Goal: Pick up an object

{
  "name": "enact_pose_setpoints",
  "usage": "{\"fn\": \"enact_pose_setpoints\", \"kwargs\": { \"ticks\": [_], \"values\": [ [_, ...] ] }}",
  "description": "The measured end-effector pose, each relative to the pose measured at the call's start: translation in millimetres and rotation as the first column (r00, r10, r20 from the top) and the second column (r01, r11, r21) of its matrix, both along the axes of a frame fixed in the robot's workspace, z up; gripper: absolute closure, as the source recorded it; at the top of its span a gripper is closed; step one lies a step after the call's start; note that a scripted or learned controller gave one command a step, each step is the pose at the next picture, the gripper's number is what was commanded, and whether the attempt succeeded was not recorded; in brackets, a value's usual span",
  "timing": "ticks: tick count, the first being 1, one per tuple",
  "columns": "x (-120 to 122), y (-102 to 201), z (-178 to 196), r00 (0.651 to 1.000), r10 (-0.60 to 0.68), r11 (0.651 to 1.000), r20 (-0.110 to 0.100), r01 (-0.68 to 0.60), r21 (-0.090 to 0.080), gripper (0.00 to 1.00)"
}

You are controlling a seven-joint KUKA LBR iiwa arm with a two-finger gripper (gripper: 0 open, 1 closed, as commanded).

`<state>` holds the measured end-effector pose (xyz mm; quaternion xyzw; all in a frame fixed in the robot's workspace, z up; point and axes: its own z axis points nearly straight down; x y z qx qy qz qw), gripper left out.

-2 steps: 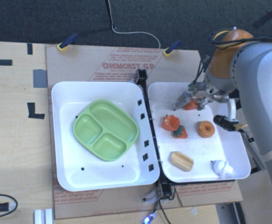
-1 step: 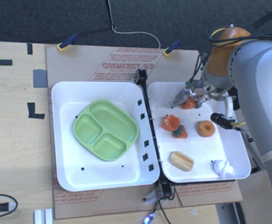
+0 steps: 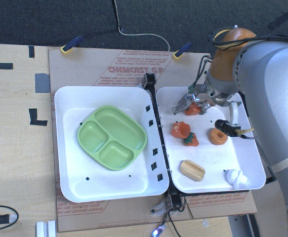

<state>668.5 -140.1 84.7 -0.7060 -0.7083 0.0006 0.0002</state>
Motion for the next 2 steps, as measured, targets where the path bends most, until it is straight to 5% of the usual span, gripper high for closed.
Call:
{"fn": "enact_pose_setpoints", "kwargs": {
  "ticks": [1,2],
  "values": [
    [0,-1,10,1.000,0.000,1.000,-0.001,0.000,-0.001,1.00],
    [-5,93,151,1.000,0.008,1.000,0.015,-0.008,0.004,1.00]
  ]
}}
